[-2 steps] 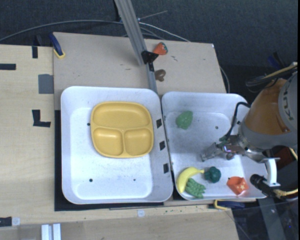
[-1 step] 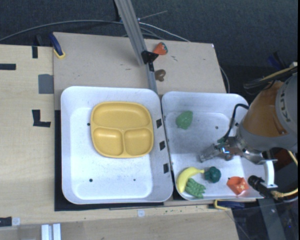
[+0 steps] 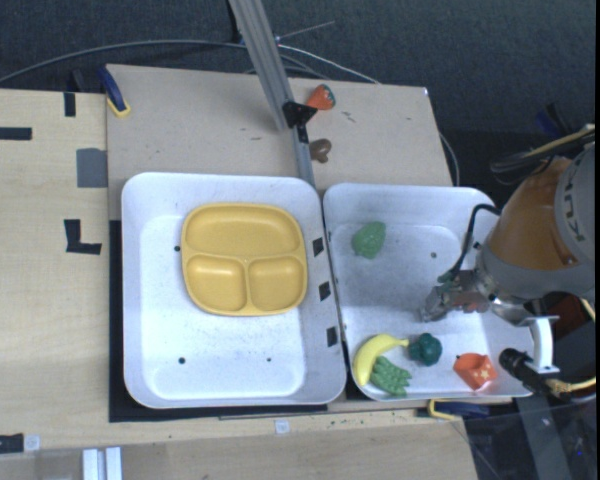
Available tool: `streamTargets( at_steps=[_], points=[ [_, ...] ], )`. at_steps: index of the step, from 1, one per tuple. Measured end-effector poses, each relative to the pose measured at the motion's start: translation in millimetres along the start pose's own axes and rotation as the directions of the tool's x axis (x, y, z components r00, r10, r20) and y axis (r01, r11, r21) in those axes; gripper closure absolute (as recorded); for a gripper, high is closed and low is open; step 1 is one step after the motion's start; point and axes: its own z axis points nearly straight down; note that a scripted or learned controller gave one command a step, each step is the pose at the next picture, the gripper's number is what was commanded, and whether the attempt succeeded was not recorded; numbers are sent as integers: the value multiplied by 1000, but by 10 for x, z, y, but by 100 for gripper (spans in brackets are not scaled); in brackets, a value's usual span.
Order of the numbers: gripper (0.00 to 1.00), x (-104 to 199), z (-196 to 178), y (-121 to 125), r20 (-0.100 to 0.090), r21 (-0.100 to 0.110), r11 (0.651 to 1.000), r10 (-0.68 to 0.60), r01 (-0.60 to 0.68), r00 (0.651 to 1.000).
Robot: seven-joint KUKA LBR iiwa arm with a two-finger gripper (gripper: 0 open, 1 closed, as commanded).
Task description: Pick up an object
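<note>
Objects for picking all lie in the right-hand bin (image 3: 400,200), near the gripper (image 3: 438,306), which hangs low over that bin's bare floor, right of centre. Cannot tell from this slanted view how the tool itself stands, being small and dark against the white; nothing visibly caught in it.

Closest to the tool: a dark green round piece (image 3: 425,348), just below and slightly left. Probably a toy vegetable, hence light, rigid plastic, smooth and apt to roll; best taken across its widest middle. Touching or nearly touching it on the left, a yellow banana (image 3: 370,353), curved, likely hollow and slippery; best gripped across the narrow body midway along, not at the tapered ends. Pressed against the banana's lower side, a bright green knobbly piece (image 3: 390,376), rough surface likely giving better purchase. Crowding among these three could spoil a clean closure.

Further right, an orange-red piece (image 3: 474,370) near the bin's lower right corner, tight to the wall, awkward to approach. Well apart, up in the left part of the bin, a pale green lumpy piece (image 3: 368,239), alone, probably the easiest target.

Beyond, in the left-hand bin (image 3: 140,268), a yellow divided tray (image 3: 245,258).

On the arm's grey wrist housing (image 3: 585,208), part of some lettering at the frame's right edge, seemingly "KU", cut off. No other readable writing.
</note>
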Motion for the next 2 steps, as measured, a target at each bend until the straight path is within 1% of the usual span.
streamTargets(
  at_steps=[1,2],
  points=[
    [100,-46,-428,-2,1,-4,1000,1,-1,1000],
    [100,3,-915,-77,1,-5,1000,0,0,1000]
  ],
)
